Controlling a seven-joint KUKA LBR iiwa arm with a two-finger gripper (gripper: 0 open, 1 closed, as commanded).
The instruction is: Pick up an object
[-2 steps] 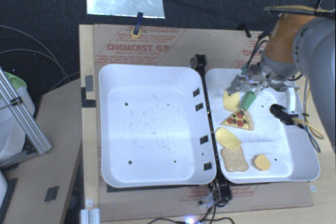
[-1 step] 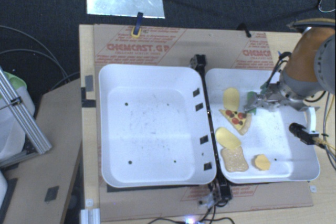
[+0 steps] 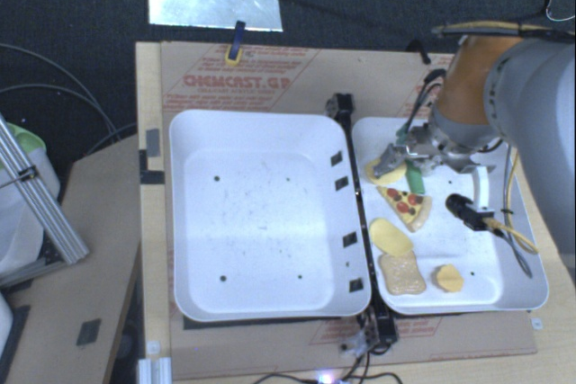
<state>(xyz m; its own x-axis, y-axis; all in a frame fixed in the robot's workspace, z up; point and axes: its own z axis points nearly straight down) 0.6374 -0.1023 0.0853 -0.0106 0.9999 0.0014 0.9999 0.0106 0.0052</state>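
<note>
My gripper point(image 3: 391, 166) hangs low over the upper left part of the right bin point(image 3: 517, 283). A pale yellow piece point(image 3: 374, 169) lies right at its tip, partly hidden by it. A green item point(image 3: 416, 179) sticks out just to the gripper's right. Below the gripper lies a pizza slice point(image 3: 408, 205) with red dots. Further toward the front are a yellow oval piece point(image 3: 391, 236), a slice of toast point(image 3: 401, 273) and a small yellow chunk point(image 3: 448, 278). Nothing is visibly held.
The left bin point(image 3: 193, 135) stands beside the right one, with a black divider point(image 3: 356, 193) between them. The grey arm point(image 3: 531, 94) covers the right bin's upper right part. Cardboard point(image 3: 270, 76) lies under both bins.
</note>
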